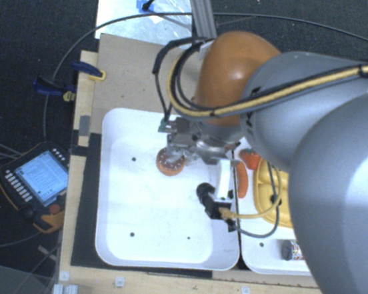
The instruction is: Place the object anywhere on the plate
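Two shallow white bins sit side by side on the bench. In the left white bin (151, 239), a small round brown ridged object (169, 163) lies near the far edge, right of centre, directly beneath the arm's gripper (185, 144). In the right white bin (270, 262), a yellow plate (287, 197) lies against the left wall, with a small orange piece (250, 160) at its far-left corner and a small grey block (291, 250) near the front edge.

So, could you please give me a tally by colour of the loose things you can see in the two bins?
Brown, round object in the left bin, under the gripper: 1
Orange item in the right bin: 1
Yellow item, largely hidden by the arm: 1
Small grey item: 1
Total: 4
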